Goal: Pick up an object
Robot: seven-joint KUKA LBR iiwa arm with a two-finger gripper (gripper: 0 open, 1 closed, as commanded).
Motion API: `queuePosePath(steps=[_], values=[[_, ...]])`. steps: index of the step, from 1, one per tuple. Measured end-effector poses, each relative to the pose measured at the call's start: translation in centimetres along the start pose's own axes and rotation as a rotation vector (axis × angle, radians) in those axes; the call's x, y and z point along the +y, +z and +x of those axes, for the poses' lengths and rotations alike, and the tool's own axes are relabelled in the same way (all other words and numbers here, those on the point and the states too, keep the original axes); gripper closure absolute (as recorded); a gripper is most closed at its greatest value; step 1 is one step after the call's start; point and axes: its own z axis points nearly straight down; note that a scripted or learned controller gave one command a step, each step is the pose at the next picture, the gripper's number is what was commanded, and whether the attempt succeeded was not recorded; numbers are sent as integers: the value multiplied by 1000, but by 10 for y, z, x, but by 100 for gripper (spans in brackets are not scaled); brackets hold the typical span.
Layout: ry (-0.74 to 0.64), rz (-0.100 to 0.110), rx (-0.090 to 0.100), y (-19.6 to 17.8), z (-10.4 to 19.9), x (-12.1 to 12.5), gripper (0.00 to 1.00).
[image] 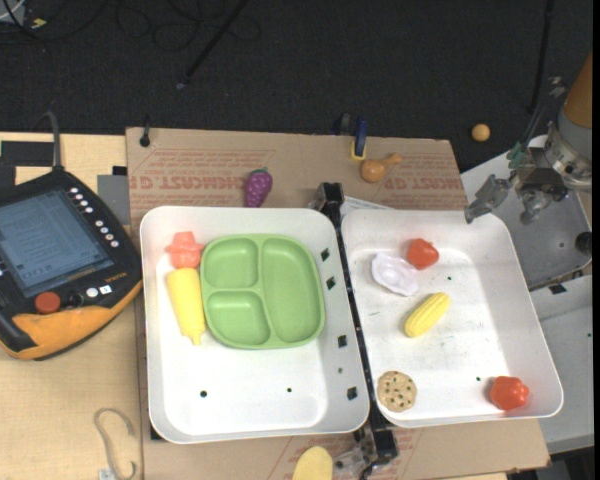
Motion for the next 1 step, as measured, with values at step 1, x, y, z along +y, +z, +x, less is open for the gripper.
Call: queuePosePath(steps=[1], values=[[-1, -13, -3, -8, 0, 2, 0]])
